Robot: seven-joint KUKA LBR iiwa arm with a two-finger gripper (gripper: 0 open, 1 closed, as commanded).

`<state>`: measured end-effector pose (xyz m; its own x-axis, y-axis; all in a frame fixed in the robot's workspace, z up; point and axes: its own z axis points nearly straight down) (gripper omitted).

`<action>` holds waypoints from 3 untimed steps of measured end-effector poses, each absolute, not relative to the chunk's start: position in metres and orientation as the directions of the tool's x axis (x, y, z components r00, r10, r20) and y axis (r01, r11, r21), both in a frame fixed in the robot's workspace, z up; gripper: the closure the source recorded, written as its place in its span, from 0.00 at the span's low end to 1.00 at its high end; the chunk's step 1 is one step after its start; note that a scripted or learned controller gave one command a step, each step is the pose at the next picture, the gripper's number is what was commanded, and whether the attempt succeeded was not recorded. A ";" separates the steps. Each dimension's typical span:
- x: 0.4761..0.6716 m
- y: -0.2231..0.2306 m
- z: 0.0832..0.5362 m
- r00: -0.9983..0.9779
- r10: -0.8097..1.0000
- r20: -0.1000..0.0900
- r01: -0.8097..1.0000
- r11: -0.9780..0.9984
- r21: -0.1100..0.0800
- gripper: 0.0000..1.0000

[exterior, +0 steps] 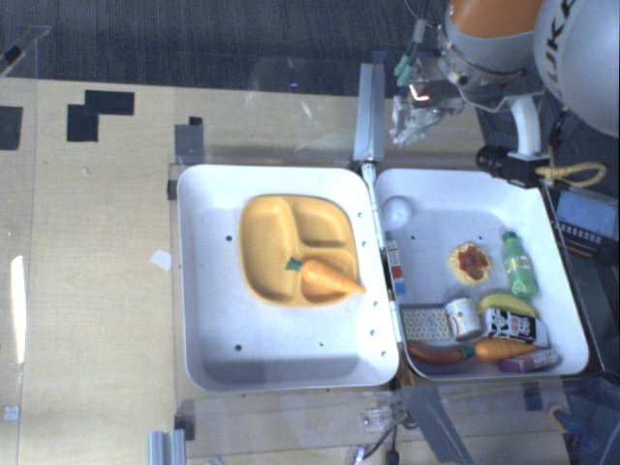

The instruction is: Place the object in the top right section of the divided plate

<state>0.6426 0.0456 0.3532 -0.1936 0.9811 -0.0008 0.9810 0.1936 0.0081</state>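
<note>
The orange toy carrot with green stub [326, 277] lies in the yellow divided plastic plate [263, 250], in the lower right section, its tip overlapping the rim. It is probably light, rigid and smooth; grip across the thick middle. My gripper [412, 124] hangs above the bins' far edge, wrist pointing down, holding nothing; its opening cannot be determined.

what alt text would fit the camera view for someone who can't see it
A carrot lies in the lower right part of a yellow divided plate in the left bin. The right bin holds small items, among them a green bottle, a banana and a can. The arm's pincer hangs above the bench behind the bins.
</note>
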 end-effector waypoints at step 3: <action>0.669 -0.186 0.438 -0.084 0.996 -0.003 0.996 0.084 0.008 1.00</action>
